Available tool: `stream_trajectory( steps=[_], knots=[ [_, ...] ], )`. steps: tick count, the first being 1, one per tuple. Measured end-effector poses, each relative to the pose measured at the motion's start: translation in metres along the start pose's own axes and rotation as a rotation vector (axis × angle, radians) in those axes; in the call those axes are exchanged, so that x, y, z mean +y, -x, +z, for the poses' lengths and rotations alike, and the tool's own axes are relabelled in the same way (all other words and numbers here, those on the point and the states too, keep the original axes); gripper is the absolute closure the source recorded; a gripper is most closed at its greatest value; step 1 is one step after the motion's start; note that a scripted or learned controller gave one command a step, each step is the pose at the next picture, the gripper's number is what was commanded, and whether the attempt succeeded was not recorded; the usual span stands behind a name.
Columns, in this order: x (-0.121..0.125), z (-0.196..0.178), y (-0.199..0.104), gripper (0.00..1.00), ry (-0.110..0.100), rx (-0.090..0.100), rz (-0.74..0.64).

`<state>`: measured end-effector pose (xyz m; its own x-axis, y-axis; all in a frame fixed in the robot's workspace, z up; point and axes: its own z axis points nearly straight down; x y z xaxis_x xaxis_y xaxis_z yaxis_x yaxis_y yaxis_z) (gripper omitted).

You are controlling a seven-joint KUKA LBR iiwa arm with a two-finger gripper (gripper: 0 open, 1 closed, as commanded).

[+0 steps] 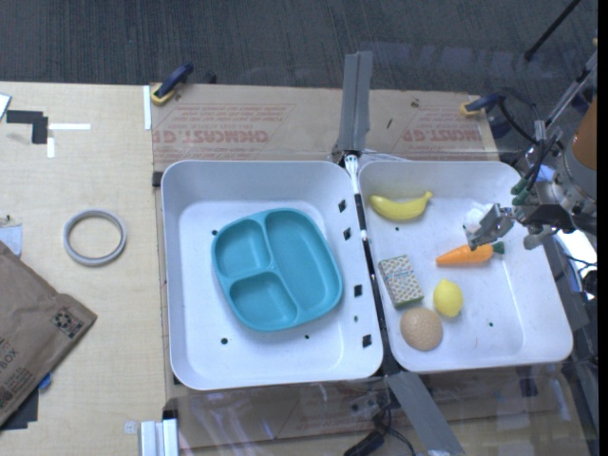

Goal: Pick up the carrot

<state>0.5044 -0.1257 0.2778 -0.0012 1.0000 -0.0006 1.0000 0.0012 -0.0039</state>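
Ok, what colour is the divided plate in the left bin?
Teal blue; the divided plate shows plainly in the camera view, in the left bin.

carrot (465, 255) orange | banana (400, 205) yellow | lemon (447, 298) yellow | plate (275, 269) teal

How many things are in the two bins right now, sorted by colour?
Yellow: 2, the banana and the lemon
Orange: 1, the carrot
Tan: 1, the egg-shaped item
Blue: 1, the divided plate
Patterned green-white: 1, the sponge block
Total: 6
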Motion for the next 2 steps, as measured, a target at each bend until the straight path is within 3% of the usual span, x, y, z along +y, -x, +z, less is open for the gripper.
stream_trajectory(
  steps=[1,2],
  knots=[
    [0.047,0.086,0.042,0.0,0.0,0.001,0.055],
    [0.066,0.186,0.05,0.0,0.004,0.0,0.112]
  ],
)
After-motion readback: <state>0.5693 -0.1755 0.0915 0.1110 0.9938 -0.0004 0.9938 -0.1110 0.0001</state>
